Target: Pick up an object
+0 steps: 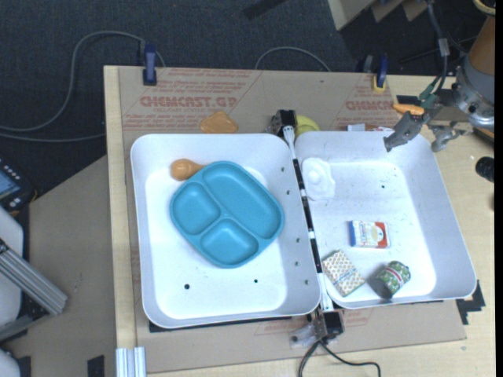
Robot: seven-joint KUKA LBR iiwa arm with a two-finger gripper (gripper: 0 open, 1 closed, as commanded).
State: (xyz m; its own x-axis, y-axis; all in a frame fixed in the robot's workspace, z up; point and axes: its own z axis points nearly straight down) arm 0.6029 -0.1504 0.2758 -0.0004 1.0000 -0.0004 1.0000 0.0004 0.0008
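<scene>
Dark carpet around a plywood counter (236, 85) with two white bins. Right bin (440, 210) has a red-and-white packet (369, 233), a checkered packet (343, 272) and a green wrapped thing (391, 279) near its front edge. Left bin (149, 234) holds a blue divided tray (226, 213). Gripper (413, 132) hangs over the right bin's back corner; fingers look spread a little, holding nothing.

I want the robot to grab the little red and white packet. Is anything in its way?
Nothing visible blocks it. The hand hovers at the far edge of the right bin, and the red and white packet lies by itself on bare white floor. The patterned packet and green object lie nearer the front.
</scene>
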